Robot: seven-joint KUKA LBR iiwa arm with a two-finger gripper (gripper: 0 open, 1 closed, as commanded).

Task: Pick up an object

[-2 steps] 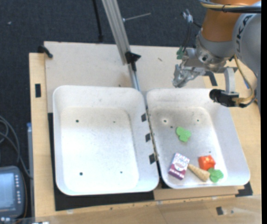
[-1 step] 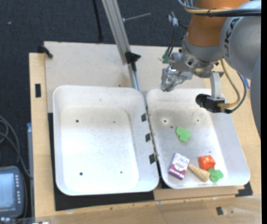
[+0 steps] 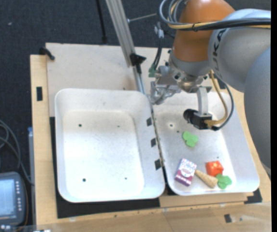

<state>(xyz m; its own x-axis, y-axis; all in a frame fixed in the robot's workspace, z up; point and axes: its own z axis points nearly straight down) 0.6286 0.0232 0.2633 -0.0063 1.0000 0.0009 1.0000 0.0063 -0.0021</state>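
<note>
Bench w/ two shallow white bins side by side: left bin (image 3: 104,149) bare, right bin (image 3: 235,144) has all the objs. Arm (image 3: 235,37) in from the right, gripper (image 3: 161,93) hanging over the far corner of the right bin by the divider, well apart from the items; can't tell its state from here. Objs: green piece (image 3: 190,139) mid-bin; near front rim a purple/white packet (image 3: 185,172), tan cone (image 3: 206,179) just beside it, red piece (image 3: 214,168) and a 2nd green piece (image 3: 224,181).
</note>
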